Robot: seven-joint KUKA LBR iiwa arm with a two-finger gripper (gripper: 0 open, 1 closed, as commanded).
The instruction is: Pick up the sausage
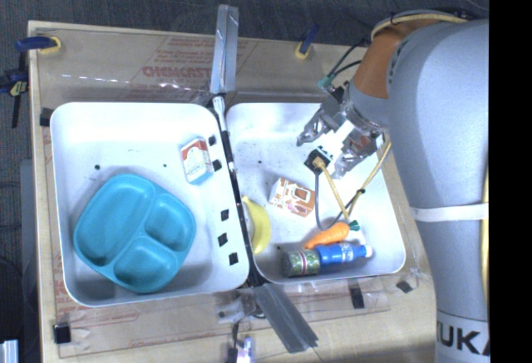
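**Left bin.** The left bin (116, 137) is a shallow white tray of smooth plastic with rounded corners. A blue compartment tray (76, 233), moulded plastic with three recessed sections, lies flat on the floor of the bin toward its front-left corner. A small red-and-white carton (194, 159) lies on its side near the right wall, apart from the tray.

**Right bin.** The right bin (266, 145) is of the same form.
- A yellow rounded item (260, 224), possibly a toy banana, leans against the left wall.
- A small printed box (292, 197), orange and white, lies flat near the centre.
- A dark cylindrical item (300, 262) lies along the front wall, end to end with a blue bottle (342, 254). Both have probably rolled down to the wall.
- A toy carrot (331, 234), orange, tapered and with a green tip, lies just behind the bottle.

**Task object.** The sausage cannot be identified with certainty. The dark cylindrical item is the only candidate of the right shape, though its label-like banding also suggests a can.

**Tool.** The gripper (334, 141) hangs over the rear of the right bin, pointing downward. Its two metal fingers are spread, with nothing between them. It is well apart from the candidate at the front wall. The grey arm (440, 120) enters from the right.
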